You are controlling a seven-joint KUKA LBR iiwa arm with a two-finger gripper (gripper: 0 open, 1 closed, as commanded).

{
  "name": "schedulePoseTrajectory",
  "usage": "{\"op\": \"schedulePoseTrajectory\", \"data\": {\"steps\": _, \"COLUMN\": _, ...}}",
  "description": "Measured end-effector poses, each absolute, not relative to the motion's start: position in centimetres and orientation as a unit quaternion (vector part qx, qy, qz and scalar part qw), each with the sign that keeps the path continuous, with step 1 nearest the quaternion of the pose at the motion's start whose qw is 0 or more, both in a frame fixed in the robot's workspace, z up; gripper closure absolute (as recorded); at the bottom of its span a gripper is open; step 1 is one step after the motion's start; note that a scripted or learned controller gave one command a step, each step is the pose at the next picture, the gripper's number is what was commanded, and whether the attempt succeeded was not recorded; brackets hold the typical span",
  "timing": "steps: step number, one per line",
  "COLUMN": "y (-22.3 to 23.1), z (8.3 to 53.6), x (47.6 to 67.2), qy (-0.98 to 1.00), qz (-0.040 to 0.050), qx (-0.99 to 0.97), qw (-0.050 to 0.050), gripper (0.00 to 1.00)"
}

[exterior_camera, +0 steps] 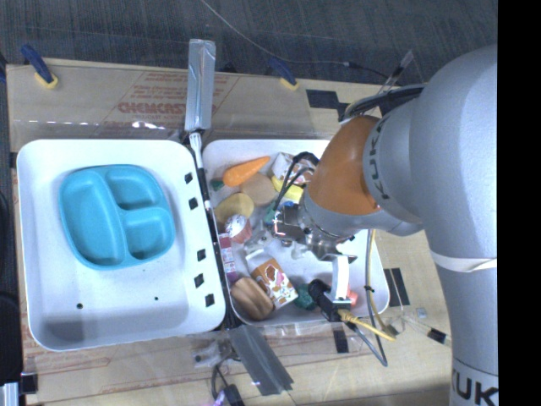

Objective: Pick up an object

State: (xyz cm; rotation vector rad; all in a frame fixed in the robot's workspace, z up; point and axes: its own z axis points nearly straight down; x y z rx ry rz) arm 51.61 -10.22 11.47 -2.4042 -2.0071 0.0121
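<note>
Gripper [297, 242] hangs low inside the right bin [382, 290], over the clutter near its middle, and whether it grasps anything I cannot tell, since the wrist hides its tip. Candidates lie close around it: a carrot [246, 171] at the far side, a yellow fruit [236, 205] just left of it, a small can [237, 227] beside that, a printed packet [274, 282] and a brown bread roll [251, 298] nearer the front rim. To do this step well, I judge it should settle on one item that stands apart from its neighbours, centre over it and close squarely, not on a pile edge. Reaching in from the right, the arm bends down steeply, its orange band [342, 172] above the wrist. A blue tray [116, 214] sits in the left bin [38, 252].
</note>
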Motion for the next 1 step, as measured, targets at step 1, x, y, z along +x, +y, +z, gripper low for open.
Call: {"op": "schedulePoseTrajectory", "data": {"steps": 1, "y": -10.36, "z": 9.14, "x": 47.66, "qy": -0.660, "qz": 0.0002, "qx": -0.751, "qw": 0.002, "gripper": 0.00}}
